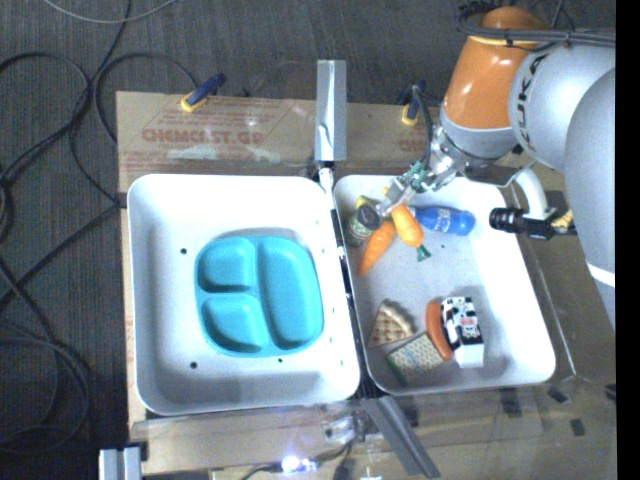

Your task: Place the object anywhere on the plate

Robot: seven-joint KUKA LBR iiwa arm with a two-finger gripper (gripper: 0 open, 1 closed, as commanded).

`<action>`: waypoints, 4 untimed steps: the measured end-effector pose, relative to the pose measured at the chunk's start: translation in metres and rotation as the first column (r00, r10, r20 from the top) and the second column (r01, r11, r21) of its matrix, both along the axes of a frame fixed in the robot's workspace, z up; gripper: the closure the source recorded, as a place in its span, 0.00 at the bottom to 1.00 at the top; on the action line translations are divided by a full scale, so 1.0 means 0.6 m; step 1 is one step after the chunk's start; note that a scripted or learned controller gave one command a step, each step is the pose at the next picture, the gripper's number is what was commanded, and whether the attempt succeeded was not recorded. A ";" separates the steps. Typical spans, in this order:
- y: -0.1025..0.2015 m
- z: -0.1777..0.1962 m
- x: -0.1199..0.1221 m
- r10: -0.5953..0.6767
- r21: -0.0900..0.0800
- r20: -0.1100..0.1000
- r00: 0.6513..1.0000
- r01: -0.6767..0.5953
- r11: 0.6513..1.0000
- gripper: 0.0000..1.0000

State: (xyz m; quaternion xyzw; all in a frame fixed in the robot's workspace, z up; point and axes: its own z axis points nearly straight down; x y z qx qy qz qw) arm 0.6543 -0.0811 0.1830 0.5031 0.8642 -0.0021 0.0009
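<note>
A blue plate (262, 293) with three compartments lies in the left white bin (160, 218). My gripper (397, 196) hangs low over the back left part of the right bin (520, 298). Directly beneath its tip lies a short orange carrot (407, 225) with a green stem end. A second, longer carrot (373, 249) lies just to the left of it, pointing toward the bin's divider. The gripper's tip overlaps the upper end of the short carrot, and I cannot make out whether it touches it.
Also in the right bin are a small can (362, 218), a blue bottle (446, 220), a pizza slice (392, 323), a waffle-like piece (417, 354), a hot dog (438, 330) and a milk carton (463, 328). The arm's orange band (488, 83) looms at the back right.
</note>
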 end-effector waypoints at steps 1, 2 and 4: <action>-0.003 -0.002 -0.006 -0.110 0.005 -0.002 0.994 0.110 0.994 1.00; 0.146 -0.001 -0.105 0.086 0.006 -0.002 0.996 -0.086 0.996 1.00; 0.250 -0.002 -0.106 0.008 0.005 -0.003 1.000 -0.008 1.000 0.00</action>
